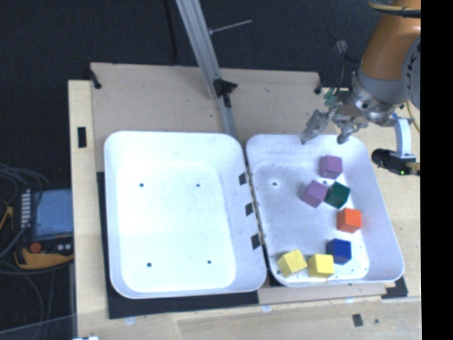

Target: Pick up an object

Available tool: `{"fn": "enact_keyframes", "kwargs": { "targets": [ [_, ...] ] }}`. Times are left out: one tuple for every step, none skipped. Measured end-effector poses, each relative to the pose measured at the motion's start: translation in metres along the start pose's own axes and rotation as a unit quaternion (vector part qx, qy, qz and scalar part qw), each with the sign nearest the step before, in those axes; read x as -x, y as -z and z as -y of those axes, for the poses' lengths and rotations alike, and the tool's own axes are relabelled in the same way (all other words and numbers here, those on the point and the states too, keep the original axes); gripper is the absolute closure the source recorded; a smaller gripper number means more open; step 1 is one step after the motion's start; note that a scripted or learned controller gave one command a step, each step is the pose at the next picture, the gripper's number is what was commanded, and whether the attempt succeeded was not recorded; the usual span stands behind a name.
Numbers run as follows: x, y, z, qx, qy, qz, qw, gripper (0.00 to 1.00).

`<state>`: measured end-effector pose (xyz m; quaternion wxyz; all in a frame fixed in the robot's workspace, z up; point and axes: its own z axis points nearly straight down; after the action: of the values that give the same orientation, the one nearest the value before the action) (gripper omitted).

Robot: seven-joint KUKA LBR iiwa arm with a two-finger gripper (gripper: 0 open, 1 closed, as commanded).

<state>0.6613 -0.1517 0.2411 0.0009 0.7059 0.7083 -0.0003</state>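
Note:
The right bin (283, 168) holds several small blocks. Two purple blocks (330, 166) (315, 193) lie near its far right, with a dark green block (337, 194) touching the nearer one. An orange block (349, 219) and a blue block (339, 250) sit along the right wall. Two yellow blocks (291, 262) (320, 265) rest at the front edge. My gripper (326, 132) hangs above the bin's far right corner, open, with nothing between its fingers. It is just beyond the upper purple block.
The left bin (120, 190) stands beside the right one. A slanted metal pole (202, 48) rises behind the bins. A blue device with cables (49, 214) sits off the bench's left edge.

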Motion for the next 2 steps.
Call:
{"fn": "enact_keyframes", "kwargs": {
  "targets": [
    [0.0,0.0,0.0,0.0,0.001,0.0,1.0,0.0],
    [-0.001,-0.042,0.001,-0.002,0.0,0.0,1.0,0.0]
  ]
}}
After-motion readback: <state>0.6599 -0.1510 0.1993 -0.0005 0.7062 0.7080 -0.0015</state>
